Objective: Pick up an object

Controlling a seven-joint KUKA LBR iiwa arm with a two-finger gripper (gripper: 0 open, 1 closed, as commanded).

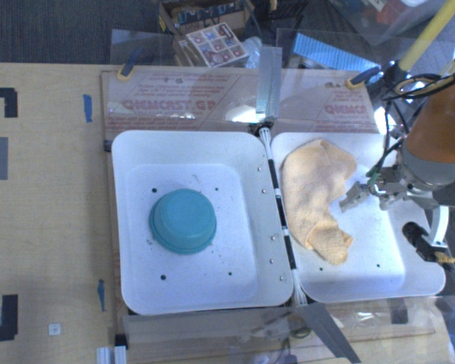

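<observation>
A soft yellow cloth (316, 198) lies crumpled in the right bin (379, 279), up against the wall it shares with the left bin. Its long way runs from the far end of the bin toward the near end. The hand (358, 194) is just past the cloth's right edge, about halfway along it, so the cloth lies to the left of the hand in the camera view. I cannot tell how the hand is set, and nothing is seen in it. To grab the cloth, it looks like the hand should slide a little left and go down. A blue bowl (183, 221) sits upside down in the left bin (136, 158), well apart from the hand.
</observation>
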